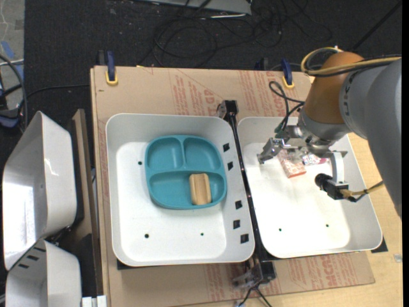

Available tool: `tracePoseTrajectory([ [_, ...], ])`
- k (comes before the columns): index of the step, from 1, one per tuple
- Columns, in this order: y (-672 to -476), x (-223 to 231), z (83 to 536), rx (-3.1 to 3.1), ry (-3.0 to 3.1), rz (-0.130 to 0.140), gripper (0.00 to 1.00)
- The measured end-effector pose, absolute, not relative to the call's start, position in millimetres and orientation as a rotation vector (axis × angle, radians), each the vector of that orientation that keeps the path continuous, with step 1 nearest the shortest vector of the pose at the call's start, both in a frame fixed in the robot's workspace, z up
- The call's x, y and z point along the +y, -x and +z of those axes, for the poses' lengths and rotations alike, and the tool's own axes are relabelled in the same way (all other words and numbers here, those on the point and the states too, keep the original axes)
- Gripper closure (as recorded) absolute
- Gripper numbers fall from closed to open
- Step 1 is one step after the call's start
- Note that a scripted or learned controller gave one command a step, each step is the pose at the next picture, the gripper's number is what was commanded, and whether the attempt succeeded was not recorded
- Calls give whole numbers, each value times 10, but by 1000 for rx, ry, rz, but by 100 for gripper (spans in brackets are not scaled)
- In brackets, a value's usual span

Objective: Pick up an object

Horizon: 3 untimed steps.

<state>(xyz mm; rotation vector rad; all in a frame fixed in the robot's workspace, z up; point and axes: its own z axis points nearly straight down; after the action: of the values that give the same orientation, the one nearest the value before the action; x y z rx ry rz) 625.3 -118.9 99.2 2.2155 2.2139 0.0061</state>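
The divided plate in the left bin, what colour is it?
Teal blue plate, plain, seen clearly in the camera view.

You see a small flat pink packet (293,165) lying in the right bin (300,235), in its far half, with a white and pink patch just to its right, half hidden under the tool (291,144). The tool hangs right above the packet; you cannot tell whether it touches it. In the left bin (128,235) you see a teal sectioned tray (167,165) lying flat, and a tan wooden block (200,188) resting in its near right compartment, long side running near to far.
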Motion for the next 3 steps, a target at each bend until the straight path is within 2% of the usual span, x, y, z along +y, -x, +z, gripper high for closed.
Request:
tracePoseTrajectory([
  [1,-6273,-1208,1114,2205,-2209,11,100],
  [2,-6248,-1189,1745,2221,-2216,5,100],
  [3,-6305,-1161,2375,2222,-2213,6,100],
])
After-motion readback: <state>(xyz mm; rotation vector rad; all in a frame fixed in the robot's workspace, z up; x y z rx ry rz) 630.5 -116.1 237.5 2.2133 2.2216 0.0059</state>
